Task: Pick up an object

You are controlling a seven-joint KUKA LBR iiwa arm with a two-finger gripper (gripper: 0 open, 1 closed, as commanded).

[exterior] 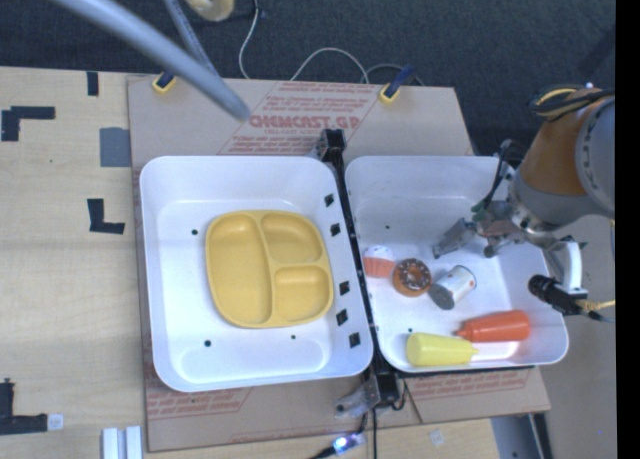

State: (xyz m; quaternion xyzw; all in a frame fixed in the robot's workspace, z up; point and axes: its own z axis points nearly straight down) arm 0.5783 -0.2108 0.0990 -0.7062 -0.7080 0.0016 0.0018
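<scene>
Arm: the grey arm [572, 162] with its orange band comes in from the right edge of the camera view and reaches down over the right bin.
Claw: the claw [458, 240] hangs low over the middle of the right bin, its tip pointing left; whether its fingers are apart or together cannot be told from this angle, and nothing shows between them.
Right bin: a shallow white bin [420, 175] holding several small things in its lower half.
Doughnut: a small brown doughnut [411, 276] lies near the bin's middle, just below and left of the claw.
Orange piece: a small orange piece [378, 266] lies just left of the doughnut, near the divider between the bins.
Cup: a small silver and white cup [452, 285] lies on its side just right of the doughnut.
Yellow object: a rounded yellow object [438, 349] rests by the bin's near wall.
Orange-red object: an elongated orange-red object [494, 326] lies right of the yellow one, toward the bin's lower right corner.
Left bin: a white bin [170, 247] carrying a yellow divided plate [268, 268] with three compartments.
Counter: the counter [55, 277] is pale wood with black marks, and brown cardboard [300, 117] lies under the bins.
</scene>
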